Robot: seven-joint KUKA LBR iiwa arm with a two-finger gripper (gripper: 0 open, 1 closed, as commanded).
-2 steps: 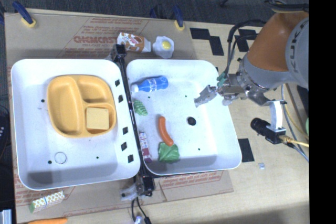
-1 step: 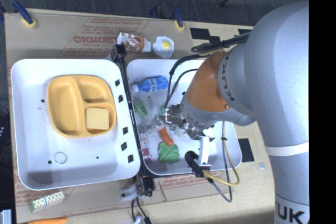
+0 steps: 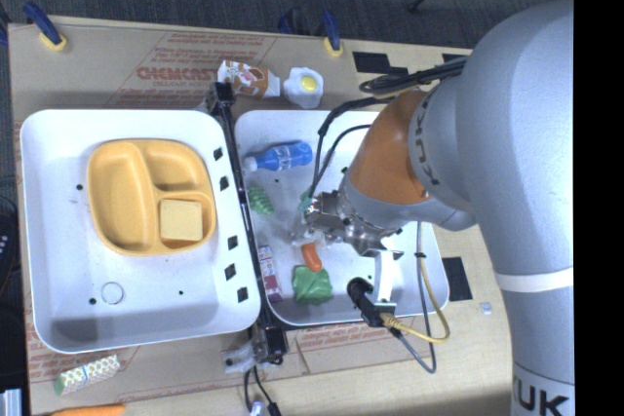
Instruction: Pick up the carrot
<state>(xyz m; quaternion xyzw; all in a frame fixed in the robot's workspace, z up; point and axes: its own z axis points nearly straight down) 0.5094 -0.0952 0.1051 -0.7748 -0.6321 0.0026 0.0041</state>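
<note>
Nothing is lifted yet — the carrot [image 3: 311, 256] lies just under the tool [image 3: 314, 227], and you cannot tell its grip.

The grey arm [image 3: 517, 141] reaches in from the right, its orange band [image 3: 390, 156] bent downward, with the gripper [image 3: 314, 227] lowered at its leftward tip.

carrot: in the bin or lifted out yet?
In. The carrot lies on the right bin's floor beside the green item, just under the gripper.
</note>
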